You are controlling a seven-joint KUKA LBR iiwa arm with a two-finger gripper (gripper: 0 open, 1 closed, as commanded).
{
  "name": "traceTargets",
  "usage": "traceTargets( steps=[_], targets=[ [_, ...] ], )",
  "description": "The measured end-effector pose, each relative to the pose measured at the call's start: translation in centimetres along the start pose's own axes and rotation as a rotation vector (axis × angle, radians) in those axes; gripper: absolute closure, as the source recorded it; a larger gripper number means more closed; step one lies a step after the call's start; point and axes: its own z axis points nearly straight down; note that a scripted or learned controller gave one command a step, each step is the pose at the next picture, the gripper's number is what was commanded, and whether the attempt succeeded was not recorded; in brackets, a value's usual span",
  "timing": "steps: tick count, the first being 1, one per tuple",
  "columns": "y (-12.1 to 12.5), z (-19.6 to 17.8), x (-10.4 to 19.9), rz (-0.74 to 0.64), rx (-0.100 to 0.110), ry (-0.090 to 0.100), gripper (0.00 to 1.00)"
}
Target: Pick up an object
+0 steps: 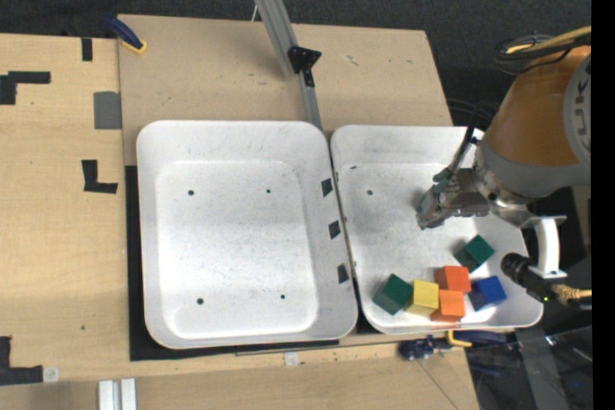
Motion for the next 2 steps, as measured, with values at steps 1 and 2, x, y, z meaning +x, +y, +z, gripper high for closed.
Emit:
traceTargets(
  steps=[1, 2],
  targets=[
    [0.1, -5.2, 0.0, 0.0, 0.001, 0.0, 1.0],
    [1.4, -5.2, 4.7, -0.004, 0.006, 0.002, 1.0]
  ],
)
